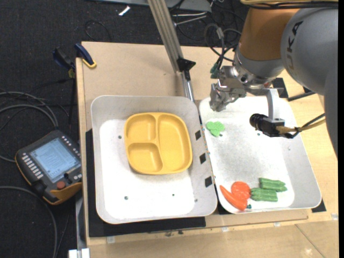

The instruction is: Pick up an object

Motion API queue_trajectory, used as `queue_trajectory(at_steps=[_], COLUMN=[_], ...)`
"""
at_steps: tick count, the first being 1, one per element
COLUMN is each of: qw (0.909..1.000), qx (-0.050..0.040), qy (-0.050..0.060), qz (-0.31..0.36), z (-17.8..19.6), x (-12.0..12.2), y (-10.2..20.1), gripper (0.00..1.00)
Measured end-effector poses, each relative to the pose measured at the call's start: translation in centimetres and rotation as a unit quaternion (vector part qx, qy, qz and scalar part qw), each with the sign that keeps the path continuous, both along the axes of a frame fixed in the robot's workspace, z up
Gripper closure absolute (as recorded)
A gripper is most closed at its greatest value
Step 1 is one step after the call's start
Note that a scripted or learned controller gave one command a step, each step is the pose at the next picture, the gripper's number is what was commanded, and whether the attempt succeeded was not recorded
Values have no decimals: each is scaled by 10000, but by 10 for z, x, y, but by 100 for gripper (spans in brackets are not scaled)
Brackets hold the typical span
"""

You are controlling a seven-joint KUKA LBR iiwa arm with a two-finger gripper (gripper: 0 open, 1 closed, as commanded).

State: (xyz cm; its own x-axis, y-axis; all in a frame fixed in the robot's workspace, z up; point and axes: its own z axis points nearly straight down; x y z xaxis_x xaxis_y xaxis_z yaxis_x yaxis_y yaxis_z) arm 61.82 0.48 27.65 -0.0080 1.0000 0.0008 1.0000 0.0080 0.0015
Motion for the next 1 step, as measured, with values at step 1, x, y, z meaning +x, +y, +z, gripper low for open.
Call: queue_trajectory(at_steps=[1], qw=[10000], qx=[0], qy=[3], qz=[-2], z=[-7], x=[6], y=[49], gripper=[100])
